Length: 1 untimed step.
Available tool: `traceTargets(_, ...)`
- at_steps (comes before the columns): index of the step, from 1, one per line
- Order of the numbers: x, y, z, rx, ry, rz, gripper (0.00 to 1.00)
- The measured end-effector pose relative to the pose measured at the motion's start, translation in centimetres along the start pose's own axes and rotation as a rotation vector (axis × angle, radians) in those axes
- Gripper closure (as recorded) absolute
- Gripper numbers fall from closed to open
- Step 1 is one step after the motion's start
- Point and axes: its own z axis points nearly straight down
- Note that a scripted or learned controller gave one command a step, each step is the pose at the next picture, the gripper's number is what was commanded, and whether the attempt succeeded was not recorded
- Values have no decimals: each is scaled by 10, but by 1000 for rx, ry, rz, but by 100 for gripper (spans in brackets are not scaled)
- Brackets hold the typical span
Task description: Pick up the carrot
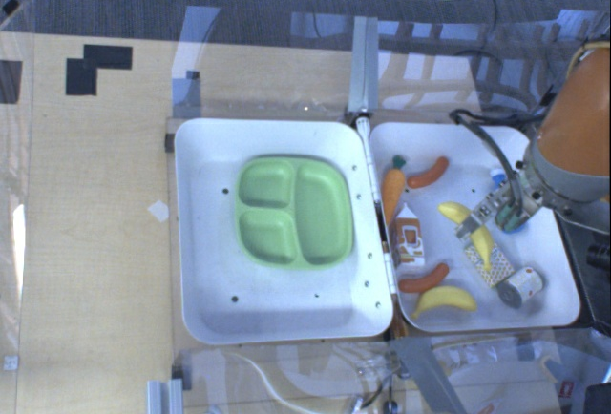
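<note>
the gripper (496,212) hangs low over the right bin (563,307), near its right side, and i cannot tell how it is set from this slant. closest to it lies a yellow banana (456,212) just to its left, with a second yellow piece (483,246) under it and a patterned packet (487,264) and a small can (521,285) just toward the front. farther left and forward sit a sausage (423,279) and another banana (445,300), and a carton (408,240) stands beyond the first banana. the carrot (391,196) lies farthest left of all, against the bin's left wall, across the bin from the gripper and slightly toward the back, untouched. its long axis runs front to back, green top at the back end, with the carton touching or nearly touching its front end and a second sausage (427,174) just beside its top. judging from this, the arm needs to travel left across the bananas and close across the carrot's narrow width. the left bin (200,307) with its green tray (291,212) lies beyond.
</note>
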Motion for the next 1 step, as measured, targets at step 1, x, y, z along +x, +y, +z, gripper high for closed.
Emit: traceTargets(1, -4, 15, -47, 9, 5, 228, 100)
